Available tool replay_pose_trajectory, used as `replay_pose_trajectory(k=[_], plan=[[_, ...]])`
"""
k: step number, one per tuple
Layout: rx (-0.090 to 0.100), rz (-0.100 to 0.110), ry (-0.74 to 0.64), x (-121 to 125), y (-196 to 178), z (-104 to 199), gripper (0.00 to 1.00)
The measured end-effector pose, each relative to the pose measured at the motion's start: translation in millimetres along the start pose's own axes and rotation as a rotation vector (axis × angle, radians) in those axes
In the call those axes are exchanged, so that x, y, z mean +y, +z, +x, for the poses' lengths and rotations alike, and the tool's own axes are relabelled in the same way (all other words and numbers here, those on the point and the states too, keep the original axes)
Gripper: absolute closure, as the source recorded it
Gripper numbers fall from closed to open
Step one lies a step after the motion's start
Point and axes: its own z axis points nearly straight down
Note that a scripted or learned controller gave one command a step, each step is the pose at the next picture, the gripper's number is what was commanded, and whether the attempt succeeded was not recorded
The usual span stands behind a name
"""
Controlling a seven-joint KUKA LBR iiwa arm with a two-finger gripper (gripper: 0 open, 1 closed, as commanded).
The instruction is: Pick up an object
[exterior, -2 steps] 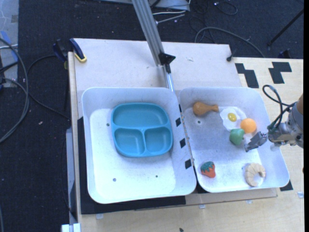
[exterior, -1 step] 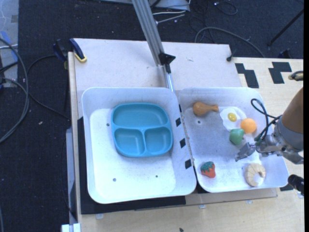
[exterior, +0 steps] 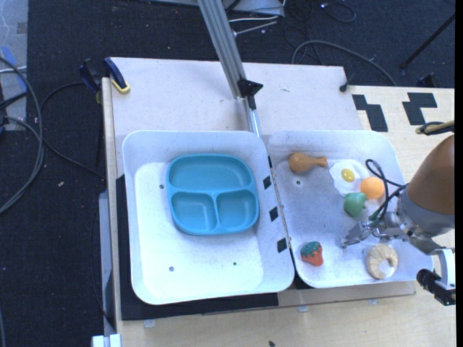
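The right bin (exterior: 318,194) holds several toy foods. A brown drumstick (exterior: 307,163) lies at the back, with a fried egg (exterior: 346,175) and an orange ball (exterior: 372,187) to its right. A green piece (exterior: 354,204) sits just in front of the egg. A red strawberry (exterior: 312,252) is near the front edge and a pale croissant (exterior: 381,260) at the front right. My gripper (exterior: 356,236) hangs low over the bin floor between the green piece and the croissant, left of the croissant. No object shows in it.
The left bin (exterior: 145,266) carries a blue divided plate (exterior: 213,194). A slanted metal pole (exterior: 224,38) rises behind the bins. The arm's orange band (exterior: 440,176) and black cables (exterior: 383,183) overhang the right bin's right side.
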Motion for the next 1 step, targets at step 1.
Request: replay_pose_trajectory(k=[1], plan=[[-0.003,-0.006,0.0,1.8,-13.8,-1.0,1.0]])
